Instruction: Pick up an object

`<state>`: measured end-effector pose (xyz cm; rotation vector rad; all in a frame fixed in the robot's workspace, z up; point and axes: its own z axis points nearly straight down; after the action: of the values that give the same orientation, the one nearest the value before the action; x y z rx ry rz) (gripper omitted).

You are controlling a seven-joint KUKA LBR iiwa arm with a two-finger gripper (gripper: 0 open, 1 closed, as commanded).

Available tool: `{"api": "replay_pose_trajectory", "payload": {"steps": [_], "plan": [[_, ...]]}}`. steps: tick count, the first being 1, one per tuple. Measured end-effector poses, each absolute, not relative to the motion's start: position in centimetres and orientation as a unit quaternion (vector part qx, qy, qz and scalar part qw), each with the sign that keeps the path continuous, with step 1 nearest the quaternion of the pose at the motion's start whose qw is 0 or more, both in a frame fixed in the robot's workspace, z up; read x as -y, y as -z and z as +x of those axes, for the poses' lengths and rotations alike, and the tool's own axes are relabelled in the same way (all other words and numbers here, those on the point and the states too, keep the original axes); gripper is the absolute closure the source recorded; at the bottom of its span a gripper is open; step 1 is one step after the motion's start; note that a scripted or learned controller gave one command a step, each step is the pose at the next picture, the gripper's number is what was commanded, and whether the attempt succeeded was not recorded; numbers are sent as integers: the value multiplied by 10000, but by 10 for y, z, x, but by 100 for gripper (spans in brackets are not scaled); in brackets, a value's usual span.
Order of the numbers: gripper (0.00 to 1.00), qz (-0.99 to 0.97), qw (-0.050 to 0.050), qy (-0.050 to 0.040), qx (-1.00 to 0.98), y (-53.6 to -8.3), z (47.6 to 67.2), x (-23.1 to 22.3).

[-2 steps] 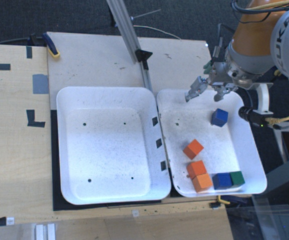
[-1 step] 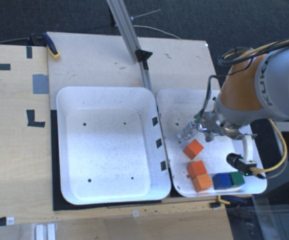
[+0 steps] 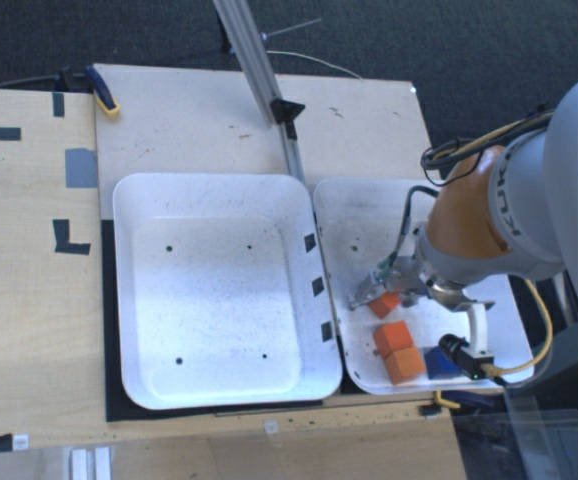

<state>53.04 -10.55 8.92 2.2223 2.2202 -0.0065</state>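
Observation:
My gripper (image 3: 377,286) is low in the right bin (image 3: 361,208), near its middle, at the end of the grey arm with the orange band (image 3: 469,223). A small orange block (image 3: 384,305) lies directly under and against the gripper tip, partly hidden by it. Two more orange blocks sit closer to the front wall, one (image 3: 392,336) behind the other (image 3: 405,366). A blue object (image 3: 441,361) lies to the right of them, partly covered by the arm's black fitting. I cannot see whether the small orange block is between the gripper's parts.
The left bin (image 3: 209,183) sits beside the right one, their walls touching. A slanted metal rail (image 3: 254,53) runs down from the top to the bins' shared back corner. A blue and yellow clamp (image 3: 102,90) lies at the bench's far left.

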Motion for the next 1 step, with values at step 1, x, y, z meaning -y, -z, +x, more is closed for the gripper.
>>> {"api": "replay_pose_trajectory", "payload": {"steps": [1], "plan": [[0,7074,12,1,-7068,-133,525,129]]}}
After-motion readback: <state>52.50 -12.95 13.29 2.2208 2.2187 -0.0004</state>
